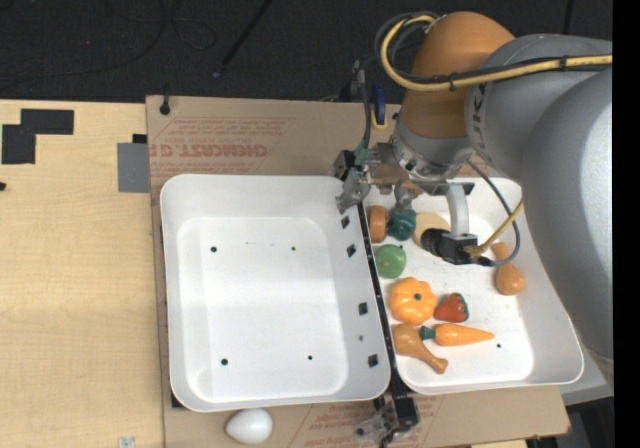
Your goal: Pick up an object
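A white egg (249,425) lies on the bench, nearer than the right bin (545,351); inside that bin, nearest first: tan squash (419,348), carrot (463,336), orange pumpkin (411,300), green fruit (389,260); at its far end the gripper (392,208) hangs over a teal piece (402,226), possibly touching; finger spread cannot be told.

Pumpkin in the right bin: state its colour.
Orange, with a small green stem; the pumpkin shows clearly in the camera view.
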`<act>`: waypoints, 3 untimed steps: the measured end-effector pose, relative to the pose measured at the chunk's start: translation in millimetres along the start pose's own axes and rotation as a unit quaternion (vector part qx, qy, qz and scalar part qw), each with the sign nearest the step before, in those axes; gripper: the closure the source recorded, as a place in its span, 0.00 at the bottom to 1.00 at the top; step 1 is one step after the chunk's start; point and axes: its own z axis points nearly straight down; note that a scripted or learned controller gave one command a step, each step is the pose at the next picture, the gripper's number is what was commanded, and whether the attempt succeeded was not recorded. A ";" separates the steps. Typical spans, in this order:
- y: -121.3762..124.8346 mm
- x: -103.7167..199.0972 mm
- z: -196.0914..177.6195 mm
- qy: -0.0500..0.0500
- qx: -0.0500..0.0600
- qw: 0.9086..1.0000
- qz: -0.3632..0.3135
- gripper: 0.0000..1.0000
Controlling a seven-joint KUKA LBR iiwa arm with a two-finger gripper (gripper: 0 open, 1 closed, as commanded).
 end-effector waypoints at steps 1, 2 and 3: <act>0.6 17.4 -62.1 -0.001 -0.003 1.000 0.002 0.00; -0.2 -43.1 -140.0 -0.003 -0.004 1.000 0.006 0.00; -0.9 -40.2 -143.9 -0.002 0.001 1.000 0.003 1.00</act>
